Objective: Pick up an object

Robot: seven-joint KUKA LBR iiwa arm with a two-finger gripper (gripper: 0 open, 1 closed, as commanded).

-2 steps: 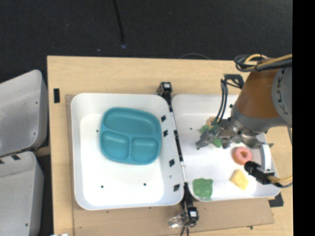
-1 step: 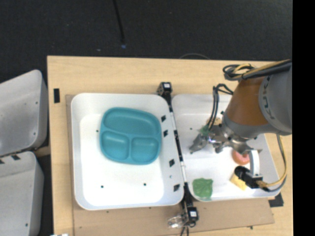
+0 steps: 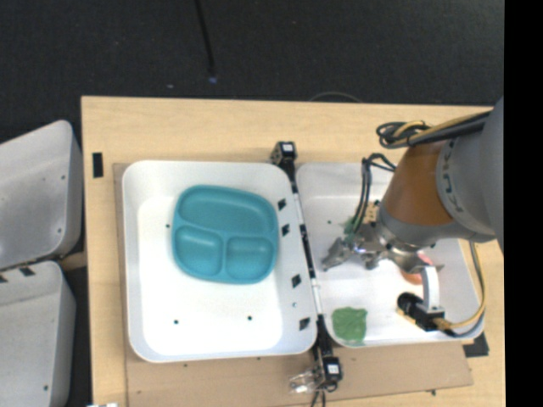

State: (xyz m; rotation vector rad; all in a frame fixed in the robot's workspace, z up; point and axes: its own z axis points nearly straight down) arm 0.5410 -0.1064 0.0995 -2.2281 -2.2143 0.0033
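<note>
1. While the grey arm (image 3: 450, 185) with its orange band (image 3: 411, 189) reaches in from the right, its hand (image 3: 344, 251) hangs low over the right bin (image 3: 327, 193), near that bin's left wall.
2. How far the hand is open I cannot tell; its metal parts blur together, and nothing can be made out between them.
3. A green object (image 3: 349, 325) lies in the right bin's near-left corner, just beside the divider between the bins and below the hand, apart from it.
4. That green object looks soft and lumpy, with an uneven, roughly rounded outline and a dull mid-green colour.
5. A small reddish-orange object (image 3: 413, 271) peeks out under the wrist on the right side of the same bin; its shape is mostly hidden.
6. A tiny green bit (image 3: 349, 225) shows just above the hand, too small to identify.
7. The left bin (image 3: 144, 312) holds a teal divided plate (image 3: 226, 233) with three compartments, lying flat toward the bin's upper middle.
8. Both bins sit side by side on the pale wooden surface (image 3: 212, 125).
</note>
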